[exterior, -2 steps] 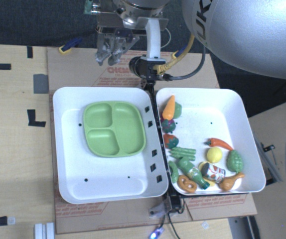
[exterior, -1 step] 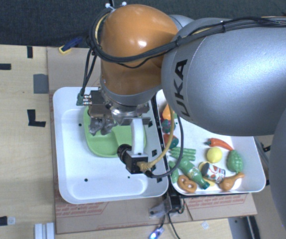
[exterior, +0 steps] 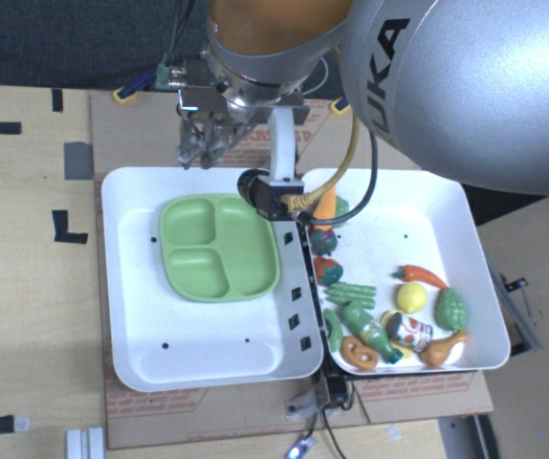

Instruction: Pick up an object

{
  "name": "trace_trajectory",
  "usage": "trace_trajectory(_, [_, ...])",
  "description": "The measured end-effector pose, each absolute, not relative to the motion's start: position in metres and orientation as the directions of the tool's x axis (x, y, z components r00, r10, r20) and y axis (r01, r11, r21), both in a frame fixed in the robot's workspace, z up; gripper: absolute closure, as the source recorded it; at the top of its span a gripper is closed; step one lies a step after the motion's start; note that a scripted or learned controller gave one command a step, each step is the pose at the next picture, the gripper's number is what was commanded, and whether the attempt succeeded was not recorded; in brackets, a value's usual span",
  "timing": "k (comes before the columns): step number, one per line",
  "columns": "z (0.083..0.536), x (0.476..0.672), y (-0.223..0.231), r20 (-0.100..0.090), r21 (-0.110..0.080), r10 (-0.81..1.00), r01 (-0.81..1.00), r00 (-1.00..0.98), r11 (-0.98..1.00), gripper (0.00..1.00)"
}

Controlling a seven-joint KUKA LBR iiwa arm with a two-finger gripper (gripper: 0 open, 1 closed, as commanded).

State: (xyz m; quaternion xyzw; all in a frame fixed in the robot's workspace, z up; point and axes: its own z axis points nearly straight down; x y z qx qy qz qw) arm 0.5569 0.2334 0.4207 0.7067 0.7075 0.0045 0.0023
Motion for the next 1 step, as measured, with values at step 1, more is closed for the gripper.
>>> trace_trajectory(1, [0.472, 0.6193, 0.2333, 0.001, 0.007, 1.0, 1.0, -0.001, 0.001, 1.0])
